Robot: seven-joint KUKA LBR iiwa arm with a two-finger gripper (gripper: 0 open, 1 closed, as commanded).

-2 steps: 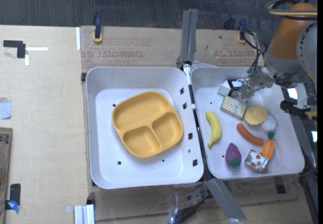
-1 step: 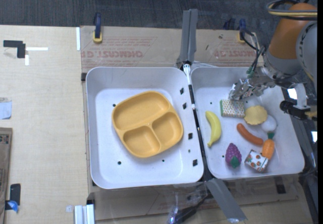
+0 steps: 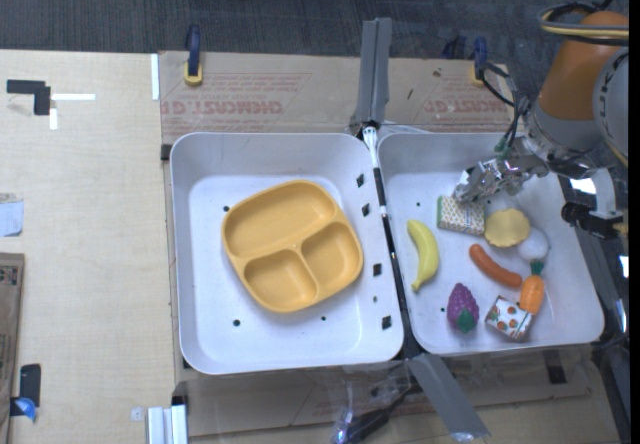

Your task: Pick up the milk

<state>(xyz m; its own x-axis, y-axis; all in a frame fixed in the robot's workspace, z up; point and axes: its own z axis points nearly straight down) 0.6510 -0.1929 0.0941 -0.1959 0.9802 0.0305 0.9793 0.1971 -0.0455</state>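
Note:
The milk (image 3: 508, 319) is a small white carton with red and green print. It lies at the front of the right bin (image 3: 425, 332), just below a carrot (image 3: 532, 292) and right of purple grapes (image 3: 461, 305). My gripper (image 3: 486, 182) hangs over the back of the same bin, far behind the milk. It sits just above a speckled cracker (image 3: 460, 216), and nothing shows in its grasp.
The right bin also holds a banana (image 3: 424, 252), a sausage (image 3: 495, 267), a yellow chip (image 3: 507, 228) and a small white item (image 3: 535, 246). A yellow divided plate (image 3: 290, 244) lies in the left bin (image 3: 200, 332). The arm's cables (image 3: 510, 97) trail at the back right.

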